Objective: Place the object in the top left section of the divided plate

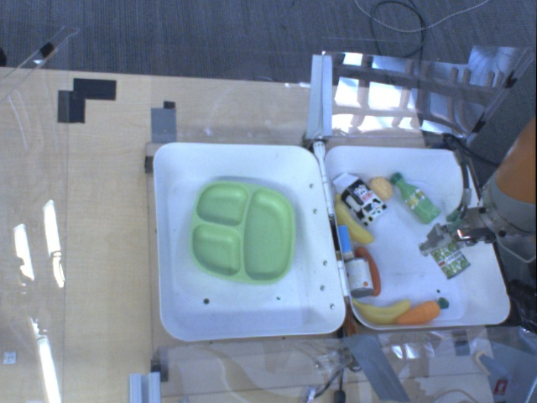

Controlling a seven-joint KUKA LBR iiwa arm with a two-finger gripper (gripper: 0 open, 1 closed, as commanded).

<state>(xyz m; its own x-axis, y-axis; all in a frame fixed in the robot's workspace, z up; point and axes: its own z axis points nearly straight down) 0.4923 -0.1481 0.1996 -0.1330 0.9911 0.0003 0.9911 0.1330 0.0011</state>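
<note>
A light green divided plate (244,232) lies in the left white bin (168,225), and its top left section (222,202) holds nothing. My gripper (443,242) is low over the right side of the right bin (487,305), reaching in from the right. Right under and beside it lies a small white packet with a green label (454,264). The view does not show whether the packet sits between the fingers. A green bottle (415,198) lies a short way up and left of the gripper.
The right bin also holds a black-and-white cow-patterned carton (362,201), a banana (352,225) under it, a small can (360,275), a second banana (382,311) and a carrot (424,311) along the front edge. A metal frame (403,82) stands behind this bin.
</note>
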